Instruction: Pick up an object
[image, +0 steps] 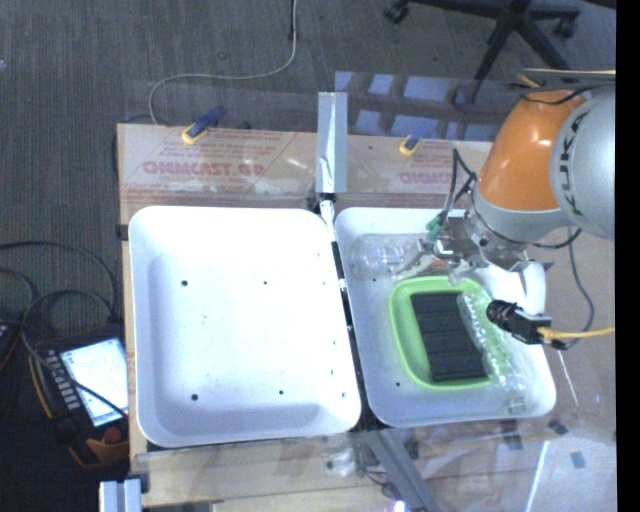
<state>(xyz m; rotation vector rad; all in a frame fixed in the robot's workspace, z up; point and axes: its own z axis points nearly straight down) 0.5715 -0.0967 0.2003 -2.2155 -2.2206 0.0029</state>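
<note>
Looking down on the right bin (375, 395): the candidate object is a green tray-like container (405, 340) with a dark ribbed insert (448, 338) lying in it. It sits in the middle-to-right part of that bin, near the right wall. Its long axis runs roughly top-to-bottom in the camera view, tilted slightly so the lower end drifts right.

Gripper (452, 262) sits at the bin's upper part, just above the container's top edge, hung under the arm's orange band (520, 160). So the object lies immediately below the gripper in the view, i.e. toward the near side of the bench. Whether the tips touch the green rim or hover just clear of it, I can't say; the wrist body covers that spot.

Pincer opening: cannot tell, the wrist hardware hides it. Nothing is visibly held.

Some clear crumpled plastic (385, 255) lies left of the gripper in the bin's upper-left area, probably a wrapper or bag, hard to resolve against white.

Left bin (160, 300) is well apart from the gripper.

Judgement: the coming move likely hinges on a short shift down-view, with the jaws closing across the container's short axis or onto its rim.
</note>
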